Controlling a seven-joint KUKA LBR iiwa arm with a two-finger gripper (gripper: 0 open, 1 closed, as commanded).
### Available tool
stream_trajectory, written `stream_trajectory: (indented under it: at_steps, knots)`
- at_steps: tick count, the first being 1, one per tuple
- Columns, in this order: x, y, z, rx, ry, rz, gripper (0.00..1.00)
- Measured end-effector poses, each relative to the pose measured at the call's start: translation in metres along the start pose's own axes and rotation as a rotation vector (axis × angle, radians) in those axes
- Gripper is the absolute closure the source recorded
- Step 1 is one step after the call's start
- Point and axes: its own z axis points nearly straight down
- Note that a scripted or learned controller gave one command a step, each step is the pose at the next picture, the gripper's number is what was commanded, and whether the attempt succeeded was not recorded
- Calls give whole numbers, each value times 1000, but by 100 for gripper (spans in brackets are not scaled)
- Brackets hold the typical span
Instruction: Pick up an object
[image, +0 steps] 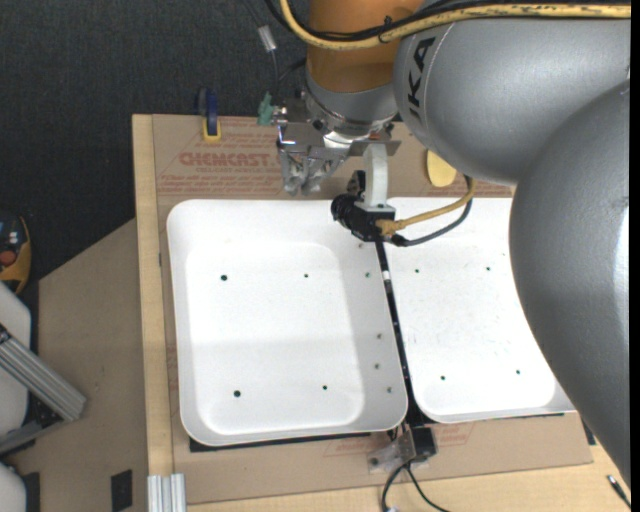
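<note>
Gripper (305, 170) sits above the far rim of the left bin (190, 300), over the brown board (160, 300) by the "CHEMCAST" print; can't tell its state from this angle. No object between it visible. Right bin (480, 330) partly covered by the arm (540, 110). Can't tell where any pickable object is.

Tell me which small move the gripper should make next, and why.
Probably shift the two-finger gripper toward the pale yellow rounded object: the gripper hangs at the far rim of the left shallow white bin, apart from that object, the likeliest pick.
</note>
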Motion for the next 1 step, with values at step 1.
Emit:
stream_trajectory:
  at_steps: [1]
  knots:
    - [-55, 12, -51, -11, 0, 2, 100]
